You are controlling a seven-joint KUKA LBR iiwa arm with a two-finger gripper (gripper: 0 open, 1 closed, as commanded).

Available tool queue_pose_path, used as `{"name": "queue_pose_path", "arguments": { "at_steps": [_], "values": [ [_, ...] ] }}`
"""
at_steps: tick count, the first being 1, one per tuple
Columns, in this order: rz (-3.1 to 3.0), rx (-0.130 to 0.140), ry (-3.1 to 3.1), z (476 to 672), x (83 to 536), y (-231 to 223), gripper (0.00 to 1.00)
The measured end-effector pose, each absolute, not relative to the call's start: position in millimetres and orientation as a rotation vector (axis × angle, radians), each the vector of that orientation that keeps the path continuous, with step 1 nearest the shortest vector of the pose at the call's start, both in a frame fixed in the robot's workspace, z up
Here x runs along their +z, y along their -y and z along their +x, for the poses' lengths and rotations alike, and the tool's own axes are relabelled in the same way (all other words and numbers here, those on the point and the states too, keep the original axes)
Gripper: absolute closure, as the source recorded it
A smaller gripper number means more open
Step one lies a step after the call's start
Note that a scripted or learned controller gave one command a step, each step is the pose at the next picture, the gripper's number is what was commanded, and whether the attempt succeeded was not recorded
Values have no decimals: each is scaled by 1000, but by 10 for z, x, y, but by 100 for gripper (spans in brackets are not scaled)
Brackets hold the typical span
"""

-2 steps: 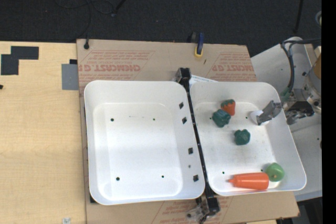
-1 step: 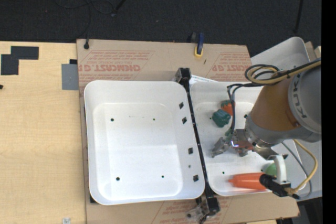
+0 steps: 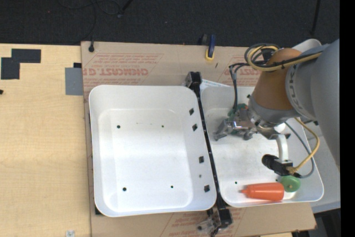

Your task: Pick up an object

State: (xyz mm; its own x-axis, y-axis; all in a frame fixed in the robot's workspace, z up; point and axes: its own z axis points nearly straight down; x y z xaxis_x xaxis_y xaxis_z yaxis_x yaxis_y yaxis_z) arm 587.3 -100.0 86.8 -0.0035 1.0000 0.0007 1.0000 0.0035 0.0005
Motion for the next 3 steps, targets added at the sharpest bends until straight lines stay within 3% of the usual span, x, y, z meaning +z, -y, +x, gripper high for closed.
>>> {"name": "queue_pose_path", "arguments": {
  "at_steps": [1, 2, 3],
  "values": [
    [-2218, -1, 2224, 6282, 877, 829, 0],
    [-2216, 4, 2221, 6262, 974, 842, 100],
    [-2230, 0, 2222, 6449, 1509, 1555, 100]
  ]
}}
